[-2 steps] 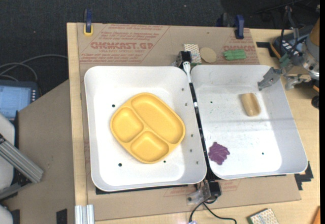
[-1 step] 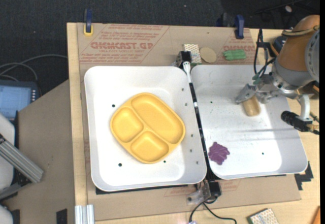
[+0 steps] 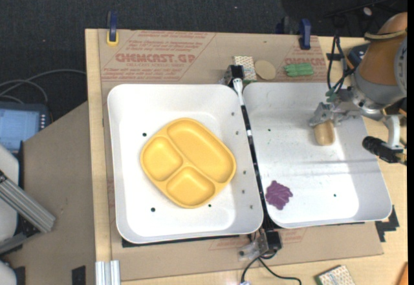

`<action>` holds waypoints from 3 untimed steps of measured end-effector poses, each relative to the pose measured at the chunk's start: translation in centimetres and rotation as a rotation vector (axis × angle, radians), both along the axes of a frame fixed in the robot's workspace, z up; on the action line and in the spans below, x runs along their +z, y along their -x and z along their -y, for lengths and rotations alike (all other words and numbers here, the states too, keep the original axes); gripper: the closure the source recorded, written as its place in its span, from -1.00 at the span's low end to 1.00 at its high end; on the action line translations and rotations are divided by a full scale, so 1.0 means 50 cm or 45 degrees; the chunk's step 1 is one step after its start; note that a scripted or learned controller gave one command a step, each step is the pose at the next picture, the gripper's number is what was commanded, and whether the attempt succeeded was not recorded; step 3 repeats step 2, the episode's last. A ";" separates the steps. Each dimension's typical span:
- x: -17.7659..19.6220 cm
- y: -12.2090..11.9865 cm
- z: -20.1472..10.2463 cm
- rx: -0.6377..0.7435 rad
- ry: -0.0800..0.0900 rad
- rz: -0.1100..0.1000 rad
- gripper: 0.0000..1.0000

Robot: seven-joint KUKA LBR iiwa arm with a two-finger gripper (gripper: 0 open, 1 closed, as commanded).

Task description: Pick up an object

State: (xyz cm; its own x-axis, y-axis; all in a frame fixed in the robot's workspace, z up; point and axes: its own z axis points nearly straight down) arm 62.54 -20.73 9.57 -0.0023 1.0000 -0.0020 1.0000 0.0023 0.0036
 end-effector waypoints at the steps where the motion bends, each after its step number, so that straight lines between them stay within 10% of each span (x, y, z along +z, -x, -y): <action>1: -0.023 -0.029 -0.170 0.003 -0.005 -0.008 1.00; 2: 0.183 0.043 -0.341 0.002 -0.004 -0.005 1.00; 3: 0.183 0.043 -0.341 0.002 -0.004 -0.005 1.00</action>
